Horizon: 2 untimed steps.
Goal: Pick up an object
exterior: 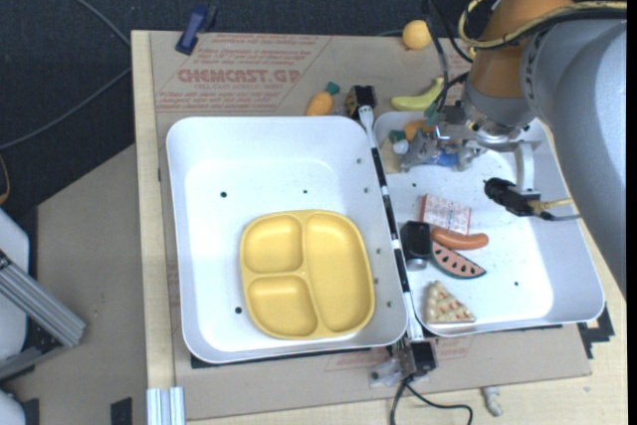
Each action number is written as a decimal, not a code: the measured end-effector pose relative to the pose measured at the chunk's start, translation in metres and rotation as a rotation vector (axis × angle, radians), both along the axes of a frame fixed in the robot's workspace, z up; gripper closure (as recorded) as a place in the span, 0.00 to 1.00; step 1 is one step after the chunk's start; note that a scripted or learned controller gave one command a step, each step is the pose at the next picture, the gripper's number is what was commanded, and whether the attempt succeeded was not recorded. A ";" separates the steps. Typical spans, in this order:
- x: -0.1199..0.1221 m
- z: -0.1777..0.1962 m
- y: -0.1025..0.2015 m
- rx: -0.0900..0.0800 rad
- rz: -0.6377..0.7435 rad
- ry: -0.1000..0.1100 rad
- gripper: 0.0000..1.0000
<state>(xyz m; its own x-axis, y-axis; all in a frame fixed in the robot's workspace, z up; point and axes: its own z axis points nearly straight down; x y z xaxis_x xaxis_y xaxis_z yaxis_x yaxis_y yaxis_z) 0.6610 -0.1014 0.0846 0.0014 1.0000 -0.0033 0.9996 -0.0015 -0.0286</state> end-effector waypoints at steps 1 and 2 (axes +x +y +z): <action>-0.039 0.010 -0.053 0.003 0.001 -0.027 0.00; -0.141 0.000 -0.014 0.004 0.000 -0.027 0.00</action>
<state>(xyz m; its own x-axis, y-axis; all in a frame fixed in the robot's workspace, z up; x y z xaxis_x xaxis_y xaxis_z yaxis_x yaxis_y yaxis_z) 0.5205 -0.1152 0.0841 0.0010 1.0000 0.0005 1.0000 -0.0010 -0.0014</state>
